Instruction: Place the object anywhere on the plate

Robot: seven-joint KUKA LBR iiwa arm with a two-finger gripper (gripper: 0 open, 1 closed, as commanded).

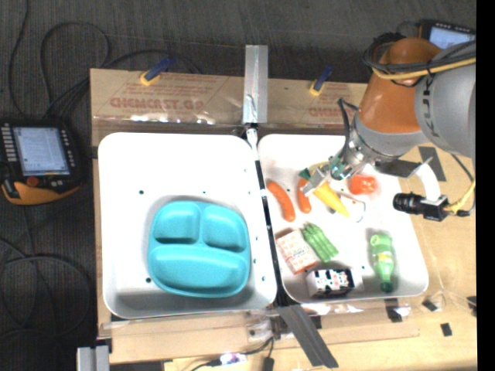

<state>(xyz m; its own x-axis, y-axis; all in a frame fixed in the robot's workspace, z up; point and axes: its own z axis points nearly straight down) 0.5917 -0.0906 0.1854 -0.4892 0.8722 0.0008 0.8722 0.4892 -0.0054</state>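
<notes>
Faint red lettering on the cardboard sheet (166,103) behind the bins reads something like "CHEMCAST GP", though it is blurred.

Left of the bins, a teach pendant (36,154) with lit screen lies on dark carpet (193,14), black cables (46,60) looping around it. Behind both bins stands a cardboard sheet (178,99) held by two blue-and-yellow clamps (155,69). A metal upright (256,83) rises at the bins' shared edge.
</notes>
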